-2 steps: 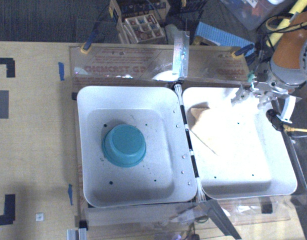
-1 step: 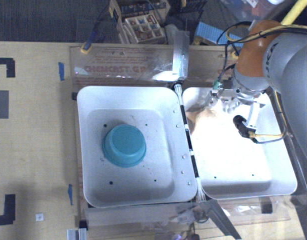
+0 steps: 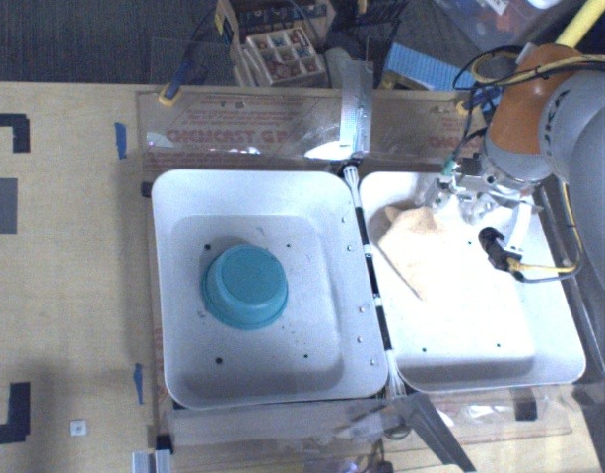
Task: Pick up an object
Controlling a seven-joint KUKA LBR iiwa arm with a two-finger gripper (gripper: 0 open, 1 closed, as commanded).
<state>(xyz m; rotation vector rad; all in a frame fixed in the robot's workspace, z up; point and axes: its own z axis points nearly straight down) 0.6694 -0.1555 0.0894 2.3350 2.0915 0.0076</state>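
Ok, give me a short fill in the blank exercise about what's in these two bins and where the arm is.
1. The teal bowl lies in the ____ bin as the camera sees it.
2. The bowl rests with its opening facing ____.
3. The pale tan cloth lies in the same bin that the ____ hangs over.
4. The two white bins stand ____ on the bench.

Missing words: left; down; gripper; side by side

Two white bins [image 3: 174,215] sit on the wooden counter [image 3: 66,264]; behind lie a cluttered box [image 3: 278,42] and blue pad [image 3: 421,67].
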